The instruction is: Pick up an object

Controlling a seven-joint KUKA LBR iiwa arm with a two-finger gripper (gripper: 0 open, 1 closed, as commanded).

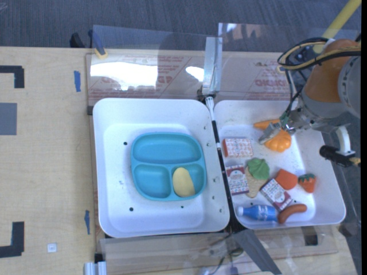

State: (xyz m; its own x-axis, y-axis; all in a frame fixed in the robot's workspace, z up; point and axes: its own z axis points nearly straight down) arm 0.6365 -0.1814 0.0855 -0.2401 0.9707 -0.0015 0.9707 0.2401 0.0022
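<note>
Camera view: orange pepper-like toy [279, 142] lies in the right bin [330, 171], far side, carrot [265, 124] just left. Gripper [277, 130] sits at its far-left edge, touching or just over it. Jaw state: cannot tell.

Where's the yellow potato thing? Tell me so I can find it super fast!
Look at the left white bin. In its middle sits a blue tray with three sections. The yellow potato-shaped thing lies in the tray's lower right section, and it is the one thing in that tray; all the other toy foods are piled in the right white bin.
</note>
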